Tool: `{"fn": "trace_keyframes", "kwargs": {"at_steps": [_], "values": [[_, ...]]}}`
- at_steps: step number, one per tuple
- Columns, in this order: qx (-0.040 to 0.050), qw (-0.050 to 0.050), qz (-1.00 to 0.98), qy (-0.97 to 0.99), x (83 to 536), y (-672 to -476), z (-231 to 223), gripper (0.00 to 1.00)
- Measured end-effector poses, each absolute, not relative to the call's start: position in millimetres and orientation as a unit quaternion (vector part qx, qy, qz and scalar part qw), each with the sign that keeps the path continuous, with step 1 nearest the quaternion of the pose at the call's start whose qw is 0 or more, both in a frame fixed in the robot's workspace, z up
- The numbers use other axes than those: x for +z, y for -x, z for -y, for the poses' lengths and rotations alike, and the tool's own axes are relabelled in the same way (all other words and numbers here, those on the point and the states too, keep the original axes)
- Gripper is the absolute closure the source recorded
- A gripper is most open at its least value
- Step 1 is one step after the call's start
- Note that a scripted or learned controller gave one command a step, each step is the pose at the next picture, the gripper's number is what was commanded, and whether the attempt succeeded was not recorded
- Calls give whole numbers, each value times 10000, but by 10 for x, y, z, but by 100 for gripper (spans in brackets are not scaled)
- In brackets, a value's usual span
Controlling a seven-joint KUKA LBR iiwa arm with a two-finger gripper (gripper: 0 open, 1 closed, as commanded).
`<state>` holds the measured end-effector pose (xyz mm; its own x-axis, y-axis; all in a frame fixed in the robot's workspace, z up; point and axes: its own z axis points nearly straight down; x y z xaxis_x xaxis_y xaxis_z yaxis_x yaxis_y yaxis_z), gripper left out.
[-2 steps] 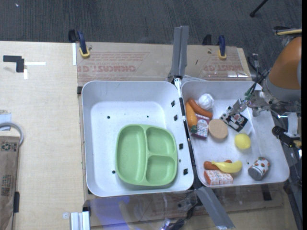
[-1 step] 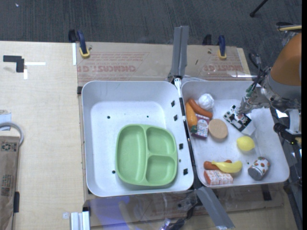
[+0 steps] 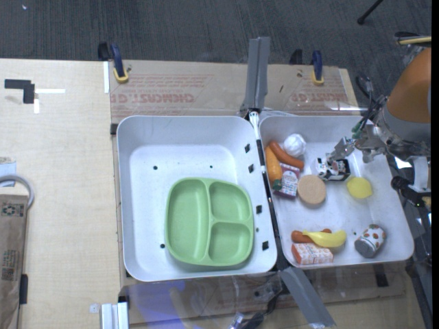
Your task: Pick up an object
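1. Far left of the claw, green tray [image 3: 209, 223] sits alone in the left bin [image 3: 130, 184].
2. Just left, round tan disc [image 3: 312, 190]: your nearest pick.
3. Claw [image 3: 337, 162] hangs low in the right bin [image 3: 401, 214]; width, can't tell.
4. Just right, yellow ball [image 3: 359, 188].

We look down on a pale wooden bench [image 3: 55, 184] that fills the left and middle of the view. Beyond its far edge we see dark grey carpet [image 3: 171, 12]. A brown cardboard sheet [image 3: 185, 91] with red lettering lies along the back, held by two blue-and-yellow clamps [image 3: 118, 64]. A black L-shaped mark [image 3: 20, 88] sits on the wood at far left, and a brown paper bag [image 3: 12, 252] rests at the left edge.
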<state>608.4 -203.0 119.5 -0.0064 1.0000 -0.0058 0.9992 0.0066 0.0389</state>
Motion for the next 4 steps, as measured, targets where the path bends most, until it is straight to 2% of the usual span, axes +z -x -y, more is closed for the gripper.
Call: {"fn": "trace_keyframes", "kwargs": {"at_steps": [1, 2, 3, 4], "values": [[121, 141, -7531, -6577, 1075, -5825, 2167, 0], [90, 171, -7361, -6766, 1068, -5407, 2081, 0], [30, 102, -7708, -6370, 1055, -5687, 2065, 0], [82, 178, -7713, -6361, 1200, -5753, 2051, 100]]}}
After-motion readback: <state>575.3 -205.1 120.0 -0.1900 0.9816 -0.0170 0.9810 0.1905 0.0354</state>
